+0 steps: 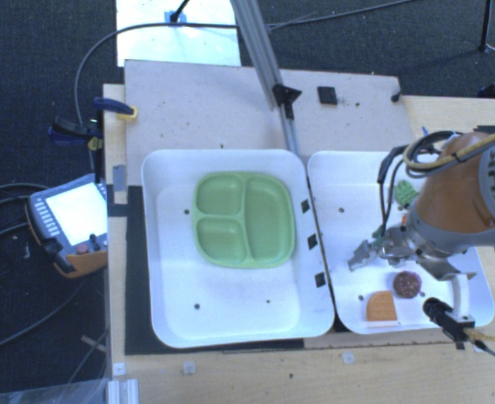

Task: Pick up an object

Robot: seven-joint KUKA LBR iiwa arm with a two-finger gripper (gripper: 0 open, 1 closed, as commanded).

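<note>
Objects for picking lie in the right bin (332,225) near its front rim: a dark red round piece (407,284), an orange square piece (381,307) and a small green piece (405,194). From the camera view, the gripper (367,255) sits low in that bin, pointing toward the wall shared with the left bin (159,251). Bare white floor opens ahead of it up to that wall and toward the bin's far rim. Whether it is wide or narrow cannot be told from here, and nothing is seen held in it. The round piece lies just behind the gripper on its front side, close under the wrist; the orange piece is nearer the front rim, beside the round one; the green piece is behind the gripper toward the far side, partly beside the arm's cables. A green divided plate (246,220) rests in the left bin, well apart beyond the shared wall
</note>
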